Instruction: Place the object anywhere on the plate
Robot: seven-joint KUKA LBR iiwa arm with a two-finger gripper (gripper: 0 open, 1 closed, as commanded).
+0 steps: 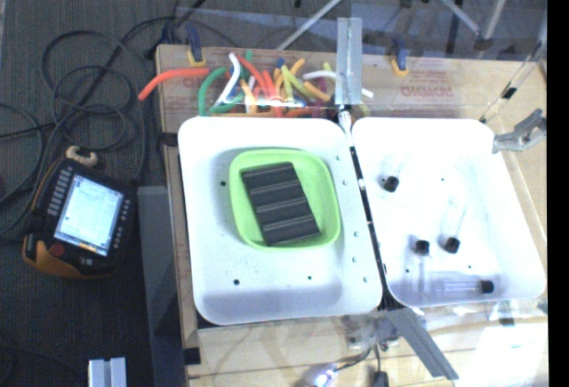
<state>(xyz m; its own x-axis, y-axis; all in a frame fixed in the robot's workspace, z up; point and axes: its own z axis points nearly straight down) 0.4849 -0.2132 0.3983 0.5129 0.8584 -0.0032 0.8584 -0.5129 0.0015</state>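
While the left bin (267,287) is sitting on the table (524,100), a green plate (284,197) is lying in it, and a dark ribbed block (281,203) is resting flat on the middle of that plate. The right bin (444,141) is lying just beside it, holding several clear tubes with black caps (453,286) scattered toward its near end. Colourful cords (258,83) are piling up behind both bins. The jaws are out of sight, so their state cannot be told.
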